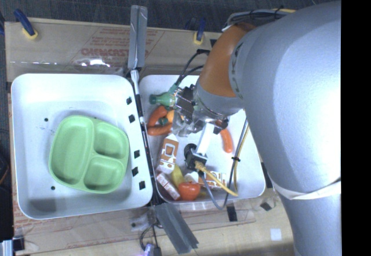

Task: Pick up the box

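The gripper (184, 123) hangs low in the right bin (253, 182), near its left wall; whether it is open or closed I cannot tell. The box (168, 154) lies just below and slightly left, against that wall, crowded by a tomato (189, 190) and carrot (157, 122). The left bin (29, 98) holds a green divided plate (88, 153).

Bulky grey arm (295, 104), orange wrist band (219, 69), black cables.
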Motion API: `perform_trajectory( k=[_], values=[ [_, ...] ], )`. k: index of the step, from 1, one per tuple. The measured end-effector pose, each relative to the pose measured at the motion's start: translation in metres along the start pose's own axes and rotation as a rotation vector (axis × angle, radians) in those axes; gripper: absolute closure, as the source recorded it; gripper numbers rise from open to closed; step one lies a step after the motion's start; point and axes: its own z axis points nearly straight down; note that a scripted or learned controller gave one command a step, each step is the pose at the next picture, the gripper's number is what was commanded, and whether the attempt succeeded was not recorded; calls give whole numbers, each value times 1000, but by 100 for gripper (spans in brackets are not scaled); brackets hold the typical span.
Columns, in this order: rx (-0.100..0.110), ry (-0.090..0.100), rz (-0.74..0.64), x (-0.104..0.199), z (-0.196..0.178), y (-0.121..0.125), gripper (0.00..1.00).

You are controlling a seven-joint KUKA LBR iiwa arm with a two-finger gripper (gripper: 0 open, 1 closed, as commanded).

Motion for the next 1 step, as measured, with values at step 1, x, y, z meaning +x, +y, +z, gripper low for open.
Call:
perform_trajectory(
  k=[1],
  values=[
    [-23,7,-28,-56,77,8,100]
  ],
)
